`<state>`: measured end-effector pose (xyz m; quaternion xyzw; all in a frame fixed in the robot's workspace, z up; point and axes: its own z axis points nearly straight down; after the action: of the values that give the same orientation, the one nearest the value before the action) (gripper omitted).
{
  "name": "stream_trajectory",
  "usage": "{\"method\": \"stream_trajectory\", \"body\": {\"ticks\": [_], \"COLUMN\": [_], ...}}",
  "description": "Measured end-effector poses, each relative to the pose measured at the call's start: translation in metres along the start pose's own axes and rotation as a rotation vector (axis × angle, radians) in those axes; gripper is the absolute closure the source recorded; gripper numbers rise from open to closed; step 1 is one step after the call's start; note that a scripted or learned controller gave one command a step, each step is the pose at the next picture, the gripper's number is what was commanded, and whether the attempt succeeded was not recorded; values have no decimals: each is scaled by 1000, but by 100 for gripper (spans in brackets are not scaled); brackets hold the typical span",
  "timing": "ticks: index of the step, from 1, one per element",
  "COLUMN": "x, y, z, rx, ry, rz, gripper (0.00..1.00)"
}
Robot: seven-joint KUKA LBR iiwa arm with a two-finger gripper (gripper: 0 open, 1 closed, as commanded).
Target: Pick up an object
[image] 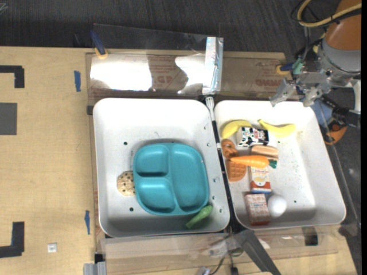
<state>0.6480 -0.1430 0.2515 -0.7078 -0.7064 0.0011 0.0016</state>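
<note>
My gripper hangs over the back rim of the right bin, near its far right corner, open with nothing between its fingers. Just in front of it lies a yellow banana. Packed along the bin's left side are a second yellow piece, a black-and-white carton, a sausage, a carrot, a small juice carton, a brown carton and a white egg.
The left bin holds a teal divided plate, a cookie at its left and a green vegetable at its front. A clear plastic sheet stands behind the bins. Cables loop above the arm.
</note>
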Motion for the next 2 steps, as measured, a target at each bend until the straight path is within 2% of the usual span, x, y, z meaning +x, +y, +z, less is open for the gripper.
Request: {"method": "stream_trajectory", "body": {"ticks": [1,2], "x": [17,52], "y": [8,-5], "z": [-68,46], "rx": [-7,3], "ry": [-3,2], "rz": [-316,-418], "gripper": [0,0]}}
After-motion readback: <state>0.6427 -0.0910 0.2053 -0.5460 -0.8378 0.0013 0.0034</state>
